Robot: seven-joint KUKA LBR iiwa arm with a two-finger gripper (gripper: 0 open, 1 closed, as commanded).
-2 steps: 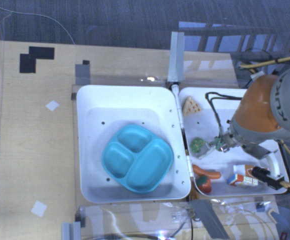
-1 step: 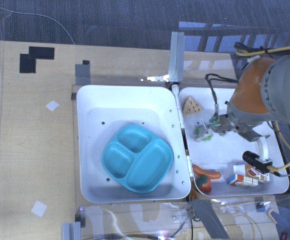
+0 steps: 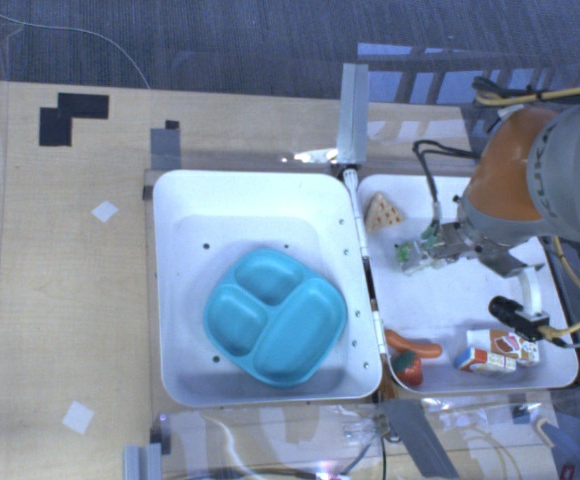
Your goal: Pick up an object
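Two shallow white bins sat side by side on the pale wooden worktop (image 3: 60,298). Left bin (image 3: 185,218) held a blue divided plate (image 3: 275,315), tilted, near the bin's centre. Right bin (image 3: 450,298) carried several small things. Pincer (image 3: 417,253) reached in from 3 o'clock under the grey arm (image 3: 570,168) with its orange band (image 3: 505,173), hovering over the upper left part of the right bin; could not tell whether open or shut, nor whether anything sat in it. Wedge-shaped tan piece (image 3: 381,211), like a cheese slice, lay at about 11 o'clock from the pincer, near but apart. Orange sausage-like toy (image 3: 413,345) and a red round toy (image 3: 407,367) with a green top lay at 6 o'clock from the pincer, well apart, by the near-left corner. Small white carton (image 3: 488,359) with red and blue print lay at about 5 o'clock, well apart; print too small to read.
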